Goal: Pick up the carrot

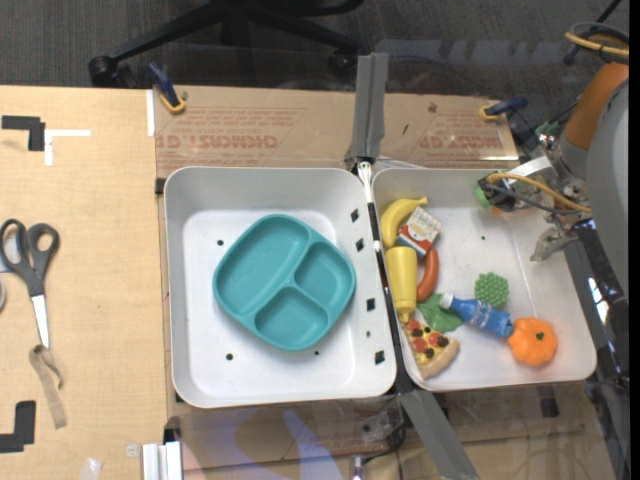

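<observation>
The carrot [429,272] lies in the right bin [520,366], on its 9 o'clock side. It is a short orange-red body pointing roughly from 12 to 6 o'clock, with what looks like a green leafy top [436,317] at the 6 o'clock end. It touches the yellow bottle [402,276] at its 9 o'clock. A banana [399,213] and a small packet [421,226] are just beside its 12 o'clock end, and a pizza slice [432,346] is near its 6 o'clock end.

The tool [552,236] hangs at the carrot's 2 o'clock, well apart from it, over the bin's 3 o'clock side. I cannot tell whether it is apart or together, and nothing is seen held in it.

I judge the carrot to be a light toy, probably stiff plastic and rather smooth, so it may slip. The best hold seems across the middle of the body, closing from 3 and 9 o'clock, but the bottle leaves little room there.

The cardboard [230,128] behind the bins has red print, upside down, which I cannot read surely. The packet's label is too small to read.
</observation>
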`<action>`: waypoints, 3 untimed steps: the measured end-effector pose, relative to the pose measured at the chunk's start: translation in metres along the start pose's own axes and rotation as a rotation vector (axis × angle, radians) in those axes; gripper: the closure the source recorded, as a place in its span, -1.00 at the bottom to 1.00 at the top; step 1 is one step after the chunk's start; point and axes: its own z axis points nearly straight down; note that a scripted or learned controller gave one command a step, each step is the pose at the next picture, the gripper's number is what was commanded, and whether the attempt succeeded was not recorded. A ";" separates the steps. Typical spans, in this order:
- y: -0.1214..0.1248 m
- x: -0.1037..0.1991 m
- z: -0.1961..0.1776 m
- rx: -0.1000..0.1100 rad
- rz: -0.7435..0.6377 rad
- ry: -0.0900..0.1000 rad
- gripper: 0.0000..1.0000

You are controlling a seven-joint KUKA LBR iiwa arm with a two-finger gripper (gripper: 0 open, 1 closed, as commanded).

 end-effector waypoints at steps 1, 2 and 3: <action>-0.018 -0.057 0.025 -0.007 -0.026 -0.001 -1.00; -0.046 -0.153 0.032 -0.006 -0.165 0.000 -1.00; -0.017 -0.080 0.034 0.010 0.009 -0.010 -1.00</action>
